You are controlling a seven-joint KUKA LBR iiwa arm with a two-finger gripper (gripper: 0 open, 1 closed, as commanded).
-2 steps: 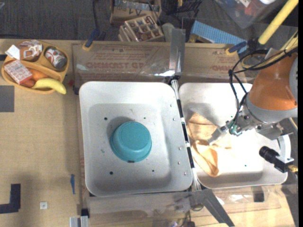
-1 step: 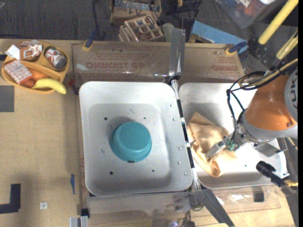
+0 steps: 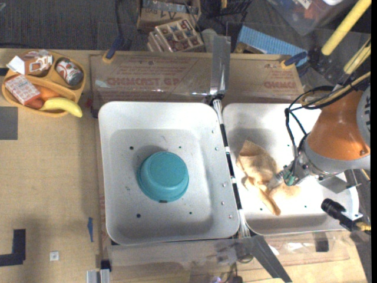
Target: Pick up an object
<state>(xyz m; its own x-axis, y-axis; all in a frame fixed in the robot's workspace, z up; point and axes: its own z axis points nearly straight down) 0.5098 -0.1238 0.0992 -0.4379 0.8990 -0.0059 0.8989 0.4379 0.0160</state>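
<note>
A teal bowl [image 3: 164, 175] lies upside down in the middle of the left bin [image 3: 118, 128]. A crumpled tan cloth or paper piece [image 3: 257, 168] lies in the left half of the right bin [image 3: 253, 119]. My gripper [image 3: 283, 180] reaches in from the right and is down at the right edge of the tan piece, touching or nearly touching it. The grey arm with its orange band [image 3: 341, 135] rises behind it and hides part of the bin floor.
A yellow tray [image 3: 12, 87] with a banana [image 3: 63, 105] and small packets sits on the bench at the far left. Cardboard panels [image 3: 153, 78] stand behind both bins. A metal divider runs between the bins. Black cables loop beside the arm.
</note>
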